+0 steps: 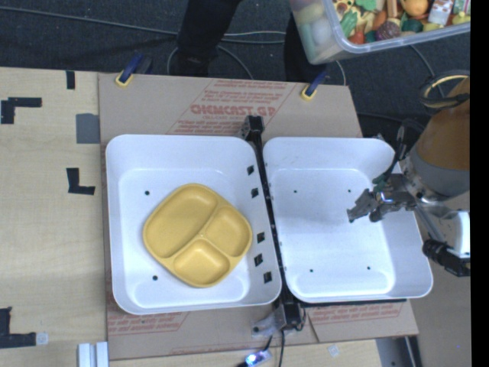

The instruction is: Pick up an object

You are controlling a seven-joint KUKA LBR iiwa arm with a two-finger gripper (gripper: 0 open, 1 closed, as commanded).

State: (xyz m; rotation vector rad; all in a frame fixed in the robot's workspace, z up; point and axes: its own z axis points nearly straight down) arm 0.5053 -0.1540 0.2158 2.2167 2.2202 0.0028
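Two white bins sit side by side at frame centre. Lower left, the left bin (122,205) holds a yellow divided plate (197,234), lying flat. Centre right, the gripper (365,209) hovers over the right bin (306,155), fingers slightly apart and holding nothing. Judged step: approach, before any grasp. Next move calls for travel leftward to the plate. Upper right, a clear tub of toy food (374,10).

Even, bright overhead light, soft shadows inside the white bins (183,147), slightly soft focus throughout.
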